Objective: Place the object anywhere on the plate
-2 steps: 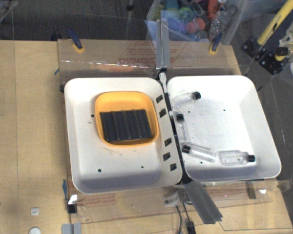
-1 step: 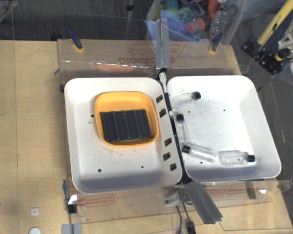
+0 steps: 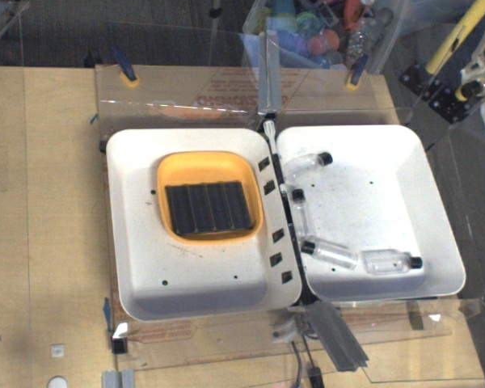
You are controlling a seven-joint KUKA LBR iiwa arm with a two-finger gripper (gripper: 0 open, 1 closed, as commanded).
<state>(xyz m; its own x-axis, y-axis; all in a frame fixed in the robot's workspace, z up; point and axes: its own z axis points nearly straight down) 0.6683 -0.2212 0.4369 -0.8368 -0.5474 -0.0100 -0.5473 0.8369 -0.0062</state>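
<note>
You've got an orange plate [image 3: 210, 166], squarish with rounded corners, flat in the left bin [image 3: 137, 273], a dark ribbed rectangular slab [image 3: 208, 207] lying in it. In the right bin [image 3: 404, 184] you see four clear tubes with black caps, all on their sides: one [image 3: 309, 162] near the top-left corner, one [image 3: 298, 210] along the left wall, one [image 3: 330, 254] angled low, one [image 3: 390, 261] just right of it.

At the far right edge you see a pale grey rounded piece [image 3: 478, 69] with a small yellow spot; you cannot tell whether it belongs to the arm.
</note>
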